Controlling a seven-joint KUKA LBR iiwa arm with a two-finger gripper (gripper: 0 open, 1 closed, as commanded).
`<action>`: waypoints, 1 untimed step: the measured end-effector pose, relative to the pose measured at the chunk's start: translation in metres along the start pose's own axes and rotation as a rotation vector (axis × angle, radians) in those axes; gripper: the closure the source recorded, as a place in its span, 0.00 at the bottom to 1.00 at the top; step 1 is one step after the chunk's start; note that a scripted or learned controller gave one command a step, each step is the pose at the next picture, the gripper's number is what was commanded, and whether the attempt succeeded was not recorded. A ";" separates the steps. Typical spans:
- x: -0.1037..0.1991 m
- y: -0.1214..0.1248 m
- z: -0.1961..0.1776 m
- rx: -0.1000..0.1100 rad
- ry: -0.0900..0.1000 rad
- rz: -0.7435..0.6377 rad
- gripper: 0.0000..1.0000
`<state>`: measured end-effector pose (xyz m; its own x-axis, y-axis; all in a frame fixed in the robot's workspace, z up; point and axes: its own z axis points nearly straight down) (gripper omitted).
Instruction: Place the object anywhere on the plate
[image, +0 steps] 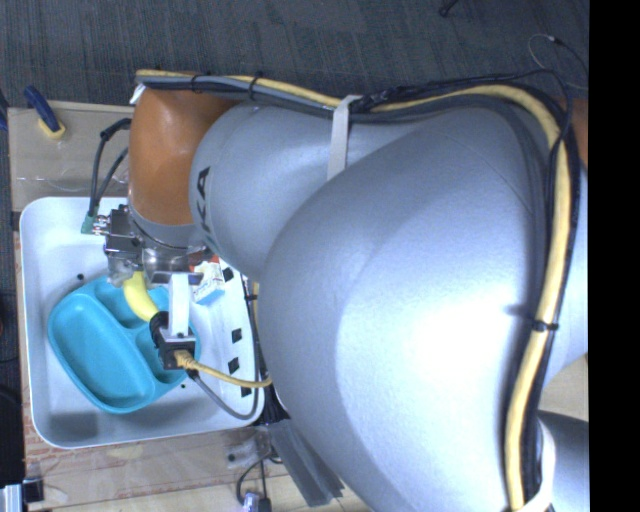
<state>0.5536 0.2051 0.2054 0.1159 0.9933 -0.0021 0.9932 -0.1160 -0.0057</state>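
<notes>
A blue plate (100, 355) lies in the left white bin (50, 225), tilted toward the bin's lower left. A yellow object (137, 297) sits at the plate's upper right edge, partly over its rim. My gripper (155, 300) hangs straight above that spot, right next to the yellow object, and the wrist covers part of the object. Whether the object is held cannot be made out from here.
The grey arm with its orange band (165, 160) covers the right bin and most of the frame. A small white, red and blue item (208, 283) lies beside the gripper. A yellow cable (225, 378) loops over the bin's right side. A blue clamp (42, 110) rests on the bench at top left.
</notes>
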 end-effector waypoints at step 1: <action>0.000 0.000 0.000 0.000 0.000 0.000 0.00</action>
